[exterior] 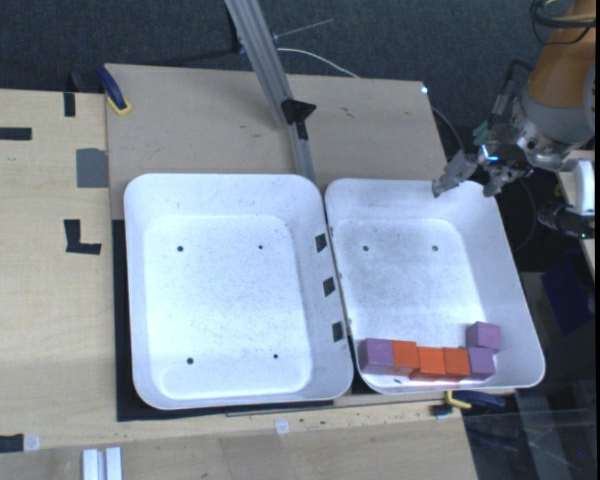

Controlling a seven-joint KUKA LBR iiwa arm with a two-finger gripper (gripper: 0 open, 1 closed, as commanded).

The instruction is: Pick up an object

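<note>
A: Report the layout, left to right.

B: The tabletop point(40, 268) is light wood at the left, with several dark tape marks. A tan board point(200, 118) lies under the far half of the work area. On its far left corner sits a blue and yellow clamp point(115, 93).

A: And the bins?

B: The left bin point(145, 298) is white, shallow and speckled. A grey metal rail point(265, 63) runs diagonally from the top of the view down to the gap between the two bins. The right bin point(510, 268) touches the left one along their shared edge.

A: Location of the pick objects?

B: All are in the right bin, pressed into its near edge. A row runs from a purple block point(378, 354), through an orange block point(405, 356) and a second orange block point(445, 362), to a purple block at the right end point(481, 364). One more purple block point(487, 335) sits just behind that right end, touching it.

A: Arm status?

B: The arm point(560, 78) enters from the right. The end effector point(470, 175) hangs over the far right corner of the right bin, well apart from the blocks. Its fingers are spread apart, with nothing between them.
</note>
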